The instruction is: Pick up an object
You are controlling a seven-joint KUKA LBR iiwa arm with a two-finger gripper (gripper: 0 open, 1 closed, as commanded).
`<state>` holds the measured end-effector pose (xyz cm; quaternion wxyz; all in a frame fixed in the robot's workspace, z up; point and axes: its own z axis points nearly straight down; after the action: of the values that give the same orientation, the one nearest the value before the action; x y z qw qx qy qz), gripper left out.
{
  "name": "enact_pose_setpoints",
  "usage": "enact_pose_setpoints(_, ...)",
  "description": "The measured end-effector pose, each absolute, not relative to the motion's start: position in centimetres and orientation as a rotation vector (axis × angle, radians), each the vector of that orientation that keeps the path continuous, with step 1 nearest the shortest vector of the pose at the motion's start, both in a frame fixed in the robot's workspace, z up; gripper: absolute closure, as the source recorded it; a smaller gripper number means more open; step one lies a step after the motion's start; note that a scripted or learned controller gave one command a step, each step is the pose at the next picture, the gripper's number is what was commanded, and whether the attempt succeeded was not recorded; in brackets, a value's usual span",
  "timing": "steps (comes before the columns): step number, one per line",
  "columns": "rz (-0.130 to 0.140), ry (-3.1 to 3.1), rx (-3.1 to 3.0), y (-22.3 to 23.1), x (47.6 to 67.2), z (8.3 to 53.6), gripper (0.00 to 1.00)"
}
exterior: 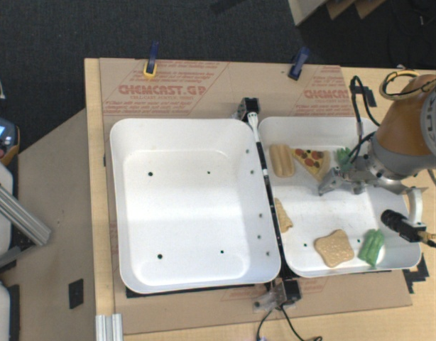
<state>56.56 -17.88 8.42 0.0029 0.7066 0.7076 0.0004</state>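
KUKA arm [406, 137] reaching in from the right over the right bin [303, 261]; gripper [335, 182] low in the bin's upper half, just right of the pizza slice [310, 160]. Whether it is open or closed cannot be told from this view, and no object can be seen in its grasp.

Candidate objects all lie in the right bin. The bread stick [281, 160] and the pizza slice sit side by side near the upper left; a small green piece [343, 155] lies close behind the gripper. The cracker-like piece [282, 215] rests against the divider wall. The toast slice [334, 248] and the green cylinder [372, 247] lie near the front edge, well apart from the gripper.

Risks, as judged from the layout — the flat items (pizza, toast, cracker) offer little height and may slip out or be pushed along the floor. The pizza and bread stick lie so close that a descent between them could nudge one aside. The piece at the wall leaves scant room for a finger on that side.

Count: two bins — left bin [133, 190] and right; one bread stick, one pizza slice, one small green piece, one cracker-like piece, one toast slice, one green cylinder; two clamps [151, 61] at the board's far edge.
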Motion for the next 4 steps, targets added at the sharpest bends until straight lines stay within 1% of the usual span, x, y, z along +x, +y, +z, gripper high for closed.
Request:
enact_pose_setpoints(1,0.005,2.214,2.215,-19.8,57.2,18.6,0.00)
enact_pose_setpoints(2,0.021,2.218,2.198,-14.0,61.7,35.1,0.00)
enact_pose_setpoints(3,0.014,2.222,2.208,-8.9,57.7,43.3,0.00)
enact_pose_setpoints(4,0.014,2.221,2.210,-4.5,51.0,54.0,0.00)
